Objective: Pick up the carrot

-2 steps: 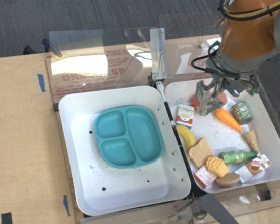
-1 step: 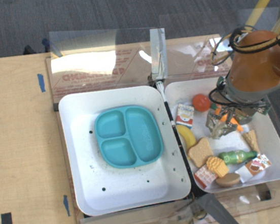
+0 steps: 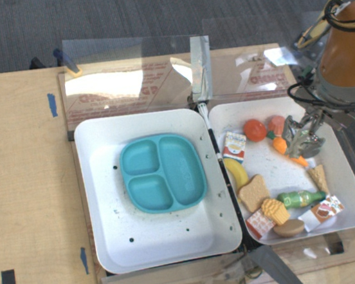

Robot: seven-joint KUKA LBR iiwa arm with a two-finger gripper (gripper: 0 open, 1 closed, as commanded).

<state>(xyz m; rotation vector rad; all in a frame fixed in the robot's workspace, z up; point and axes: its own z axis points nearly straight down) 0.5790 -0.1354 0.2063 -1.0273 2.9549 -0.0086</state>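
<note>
My gripper (image 3: 302, 140) is down in the right bin (image 3: 351, 177), right on top of the carrot (image 3: 287, 149), which lies just beside the tomato (image 3: 254, 129). I cannot tell if I am gripping it. The carrot is not lifted yet, so the pick-up is left to do
</note>
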